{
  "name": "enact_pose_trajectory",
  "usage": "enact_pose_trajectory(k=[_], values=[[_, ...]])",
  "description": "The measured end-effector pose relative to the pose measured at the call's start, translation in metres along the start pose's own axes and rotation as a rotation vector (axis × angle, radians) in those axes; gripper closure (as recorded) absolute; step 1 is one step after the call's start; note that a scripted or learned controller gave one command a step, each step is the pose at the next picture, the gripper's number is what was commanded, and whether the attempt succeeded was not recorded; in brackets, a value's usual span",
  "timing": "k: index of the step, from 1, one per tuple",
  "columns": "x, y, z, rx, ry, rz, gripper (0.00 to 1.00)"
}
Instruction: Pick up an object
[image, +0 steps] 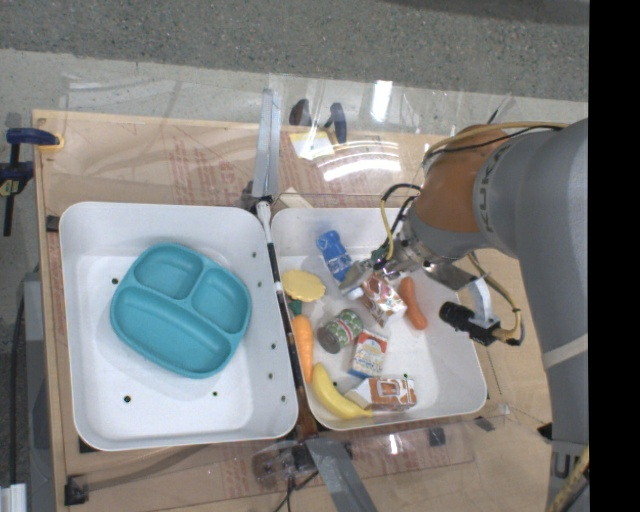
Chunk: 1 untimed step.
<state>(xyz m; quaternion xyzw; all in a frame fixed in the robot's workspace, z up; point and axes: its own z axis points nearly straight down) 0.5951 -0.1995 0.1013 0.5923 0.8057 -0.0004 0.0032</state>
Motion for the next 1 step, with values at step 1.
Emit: enact_pose_trajectory(k=[1], values=[[-0.0073,0.0310,-0.1324,0.001,0.003,0.137,1.00]])
